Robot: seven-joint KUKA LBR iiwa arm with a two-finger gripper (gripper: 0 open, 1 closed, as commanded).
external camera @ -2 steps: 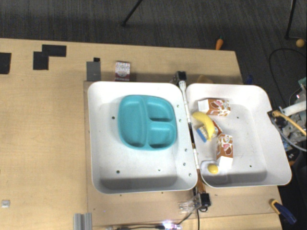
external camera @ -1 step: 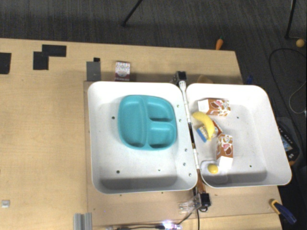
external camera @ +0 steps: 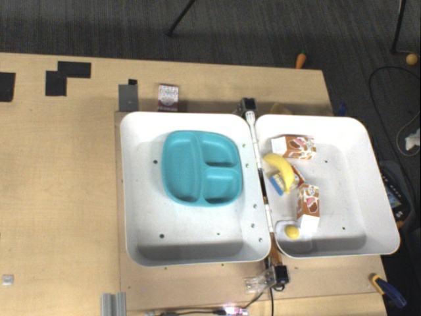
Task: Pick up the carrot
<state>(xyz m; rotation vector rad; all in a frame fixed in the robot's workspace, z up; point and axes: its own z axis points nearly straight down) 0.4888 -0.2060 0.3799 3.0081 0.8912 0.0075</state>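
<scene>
Banana (external camera: 279,169) lies beside a brown-white carton (external camera: 294,147), its print illegible.

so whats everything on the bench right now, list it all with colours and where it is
white bins: 2, white, side by side on the bench, left bin and right bin
divided plate: 1, teal, middle of the left bin
banana: 1, yellow, left part of the right bin
blue item: 1, blue, just below the banana, too small to identify
snack packets: 2, white and brown, right bin, one at the top, one lower down
small yellow item: 1, yellow, near front left corner of the right bin
white block: 1, white, beside the small yellow item
small printed box: 1, pale, on the bench behind the left bin
bench: 1, light wood
</scene>
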